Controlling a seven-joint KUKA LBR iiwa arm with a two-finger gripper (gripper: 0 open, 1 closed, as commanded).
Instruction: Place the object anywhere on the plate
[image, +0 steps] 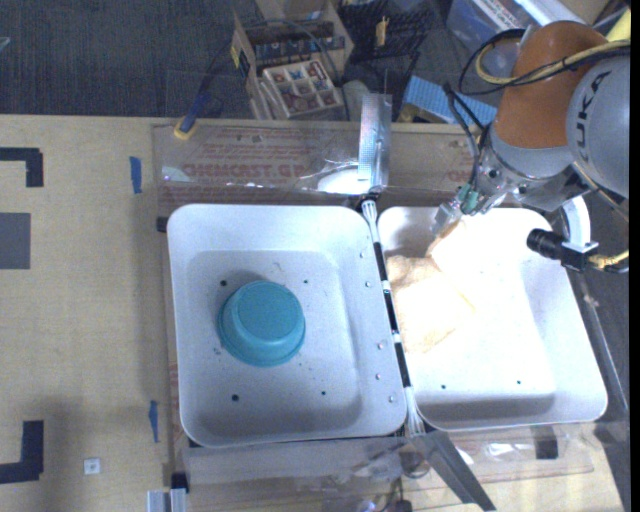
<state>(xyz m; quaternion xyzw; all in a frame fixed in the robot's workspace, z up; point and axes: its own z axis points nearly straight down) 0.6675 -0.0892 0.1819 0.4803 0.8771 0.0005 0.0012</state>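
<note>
Object (430, 300): pale tan item, soft-edged, lying in right bin (585, 400), left half, close to the wall shared w/ left bin. Outline is washed out by glare; shape and material cannot be made out, nor whether it is one piece or several. It is judged not yet lifted, since it is seen flat on the bin floor.

Gripper (452, 218): hung over far-left corner of right bin, just beyond the object's far edge, tilted down toward it. Whether it is apart, together or clamped on anything cannot be told; tip is lost in glare. Position is judged an approach or hover for a pick, as the object lies directly near of it.

Plate (262, 322): teal round dish, taken to be the target, set mid-floor of left bin (185, 330), well apart from all walls. Nothing is seen resting on it. Central placing leaves approx. equal clearance all round for a drop.

Arm (600, 110): grey, orange band (545, 55) above wrist, brought in from the right over the right bin's far rim.

Status: task judged at pick stage; carry across the shared wall to the left is still req'd.
</note>
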